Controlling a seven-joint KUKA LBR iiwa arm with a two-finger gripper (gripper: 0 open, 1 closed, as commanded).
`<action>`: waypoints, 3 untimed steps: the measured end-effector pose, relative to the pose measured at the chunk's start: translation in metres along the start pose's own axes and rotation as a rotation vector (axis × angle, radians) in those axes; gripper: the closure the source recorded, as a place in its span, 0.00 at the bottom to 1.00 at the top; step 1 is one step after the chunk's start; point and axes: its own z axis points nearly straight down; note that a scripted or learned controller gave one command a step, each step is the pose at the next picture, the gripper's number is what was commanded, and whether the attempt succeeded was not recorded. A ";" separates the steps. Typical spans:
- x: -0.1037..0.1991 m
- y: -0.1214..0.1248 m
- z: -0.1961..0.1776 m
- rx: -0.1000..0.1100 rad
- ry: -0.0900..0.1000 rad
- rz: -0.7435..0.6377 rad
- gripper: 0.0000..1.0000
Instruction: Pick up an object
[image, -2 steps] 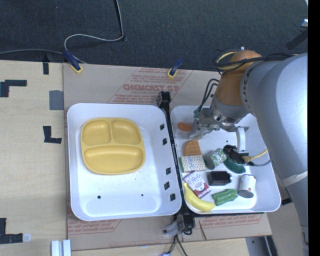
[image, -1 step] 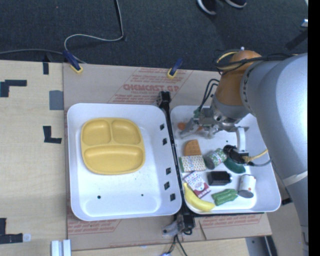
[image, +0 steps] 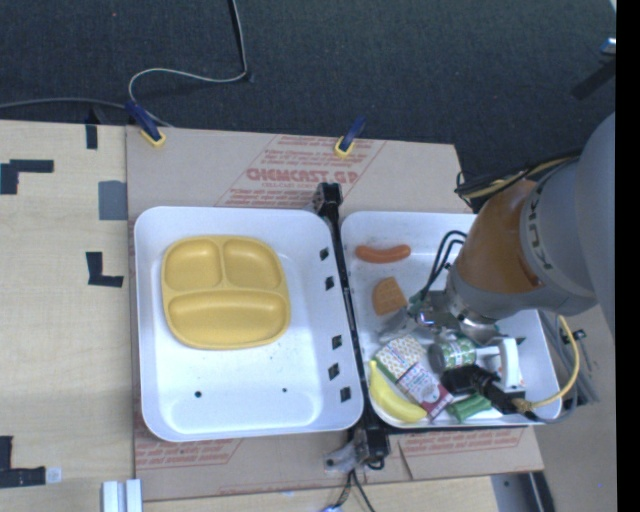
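**Packet by my claw: light, soft, best taken across its middle**

My claw (image: 420, 318) hangs low over the middle of the right bin (image: 420, 226), and my own wrist blocks the view, so I cannot tell whether it is wide or narrow. I see nothing held in it.

The thing closest to me is the packet (image: 405, 362), just near and left of my claw, so I judge it my likeliest pick. I expect it to be light and soft, with a thin skin that may crumple or slide. It lies flat, which gives little to catch from above. I would close across its narrow middle, where it looks fullest, rather than on a thin corner.

The packet is pale with a speckled reddish print, roughly square, and turned at a slant. Its near edge lies against the banana (image: 393, 400), which curves along the bin's near-left corner, so a careless grab could catch both.

Farther from me, a brown slice (image: 389, 295) lies apart from the packet, and a sausage (image: 383, 253) lies beyond that, near the far wall.

The left bin (image: 250, 402) holds a yellow divided plate (image: 226, 292). Both bins sit on the tabletop (image: 60, 300).
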 end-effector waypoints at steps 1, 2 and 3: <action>0.013 0.064 0.000 -0.004 -0.001 -0.003 0.00; 0.014 0.064 -0.009 -0.002 0.000 -0.004 1.00; 0.063 0.035 -0.099 -0.002 0.001 -0.004 1.00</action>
